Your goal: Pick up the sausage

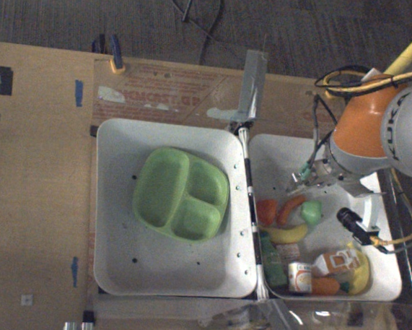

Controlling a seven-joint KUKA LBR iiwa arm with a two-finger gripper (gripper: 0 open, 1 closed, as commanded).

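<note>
The sausage, a short orange-red curved piece, lies in the right bin among other toy foods. It rests between a red piece on its left and a pale green piece on its right. My gripper hangs over the bin's back half, a little above and to the right of the sausage and apart from it. The grey wrist with its orange band covers much of the gripper from above.
A green divided plate sits in the left bin. In the right bin lie a banana, a small carton, a juice bottle, an orange piece and a yellow fruit. A black connector juts over the bin.
</note>
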